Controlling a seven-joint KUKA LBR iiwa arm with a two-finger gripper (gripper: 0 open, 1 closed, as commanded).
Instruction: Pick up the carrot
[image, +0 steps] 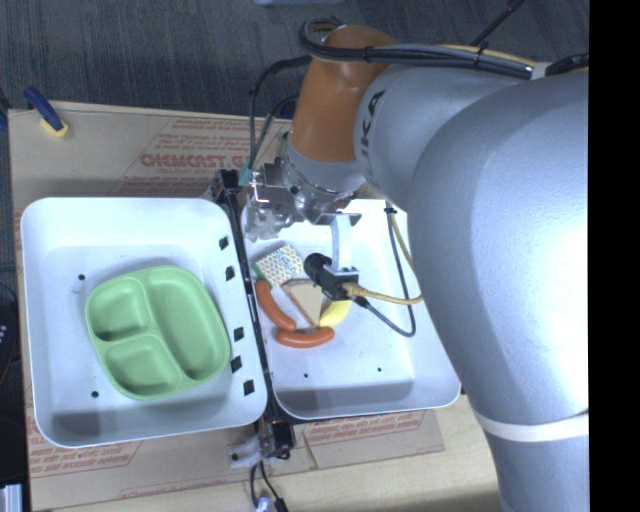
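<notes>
Camera view: the grey arm (470, 200) reaches in from the right and covers much of the right bin (380, 385), so its bulk could hide a failed grasp. The worktop (190, 150) and the left bin (60, 240), which holds only a green divided plate (155, 330), are not in play.

Main risk is clutter. The carrot (272, 303), judged to be the curved orange piece, lies in the right bin just beside the wall shared with the left bin. It touches a pale bread-like wedge (303, 295), and its lower end meets a red-orange sausage (305, 338). A yellow banana (337, 313) is just beyond, and a checkered piece (281, 263) sits just above. A descent off to one side would likely nip the sausage or wedge instead, since the colours are close. The wall leaves little room on that side, so the claw could clip the rim and push the carrot away.

Pose: orange band up top, wrist pointing down. The claw (268, 205) sits over the bin's upper left corner, above the pile and clear of the carrot. Cannot tell if the claw is spread or pressed together. Nothing seen in it.
</notes>
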